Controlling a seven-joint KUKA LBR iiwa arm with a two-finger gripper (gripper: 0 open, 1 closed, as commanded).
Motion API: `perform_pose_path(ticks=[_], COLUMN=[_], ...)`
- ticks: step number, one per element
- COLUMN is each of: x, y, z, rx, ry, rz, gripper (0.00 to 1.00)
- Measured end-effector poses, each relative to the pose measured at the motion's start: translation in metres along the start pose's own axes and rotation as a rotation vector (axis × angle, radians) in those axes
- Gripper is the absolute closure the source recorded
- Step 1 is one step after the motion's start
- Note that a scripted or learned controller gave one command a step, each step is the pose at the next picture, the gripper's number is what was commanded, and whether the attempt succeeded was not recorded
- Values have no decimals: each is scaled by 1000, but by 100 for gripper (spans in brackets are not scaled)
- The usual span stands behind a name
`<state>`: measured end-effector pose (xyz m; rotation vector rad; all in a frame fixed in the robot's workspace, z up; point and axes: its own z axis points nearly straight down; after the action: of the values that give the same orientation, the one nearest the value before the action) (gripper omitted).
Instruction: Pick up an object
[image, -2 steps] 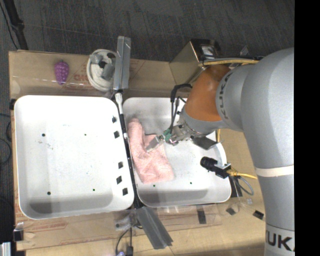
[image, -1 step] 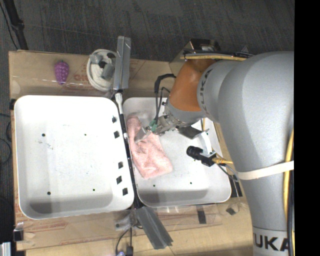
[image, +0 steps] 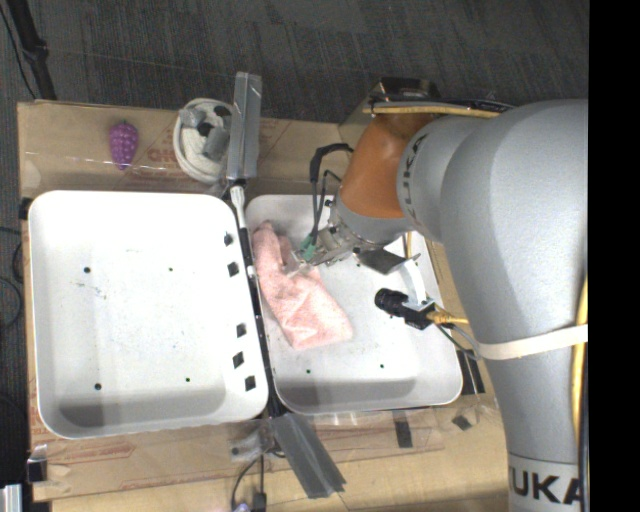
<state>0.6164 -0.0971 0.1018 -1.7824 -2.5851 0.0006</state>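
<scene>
At the far left of the desk (image: 70, 165), at about 11 o'clock from the left bin (image: 40, 300), a small purple knobbly object (image: 123, 143) lies on the brown surface. The left bin shows its white floor with a few small dark dots. At its 1 o'clock, outside the rim, sits a white coiled thing (image: 200, 138), just beside an upright grey bar (image: 244, 125) that stands at the head of the seam between the two bins. The right bin (image: 400, 385) holds a pink cloth (image: 303, 300), crumpled and stretched from the bin's 10 o'clock corner down toward its centre, close along the left wall. The end effector (image: 309, 251) is low over the cloth's upper right edge, either touching it or just above it. From the end effector, the bulk of the cloth spreads toward 6 o'clock and its narrow upper end lies at 9 o'clock. Whether the end effector is wide, narrow or gripping the fabric cannot be told from this slant. The grey arm (image: 520, 250), with its orange band, reaches in from 3 o'clock.
</scene>
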Motion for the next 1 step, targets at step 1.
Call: perform_pose_path(ticks=[1], x=[0], y=[0], z=[0], rx=[0], ry=[-1], rz=[0], gripper=[0])
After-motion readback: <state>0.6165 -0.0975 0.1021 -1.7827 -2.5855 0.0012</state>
